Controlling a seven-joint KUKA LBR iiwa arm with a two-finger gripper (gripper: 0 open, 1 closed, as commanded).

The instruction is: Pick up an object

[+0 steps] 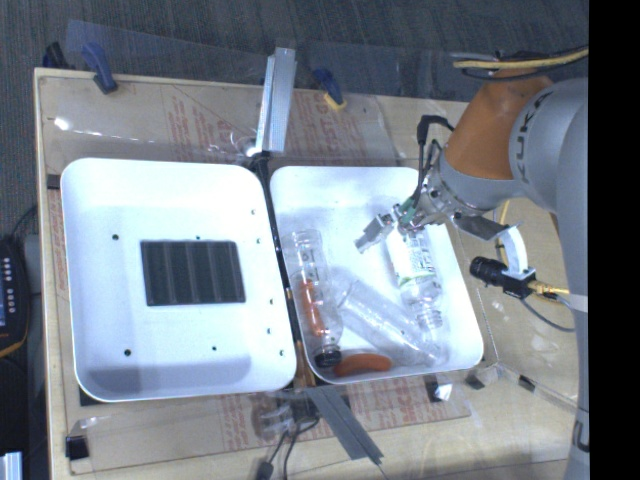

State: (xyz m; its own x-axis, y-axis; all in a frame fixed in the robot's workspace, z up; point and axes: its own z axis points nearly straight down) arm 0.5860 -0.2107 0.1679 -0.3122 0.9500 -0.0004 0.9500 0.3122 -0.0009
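Observation:
My gripper hangs over the upper middle of the right bin, reaching in from the right. Just right of and below it lies a clear bottle with a white and green label, its top end close to the gripper. A clear bottle with orange contents lies along the bin's left wall. A larger clear bottle lies slantwise across the lower part. An orange oblong thing rests at the bin's front edge. I see nothing held by the gripper.
The left bin holds a dark ridged rectangular pad. A metal bar stands behind the divide between the bins. Blue clamps sit at the bench's back edge, and cables run at the right.

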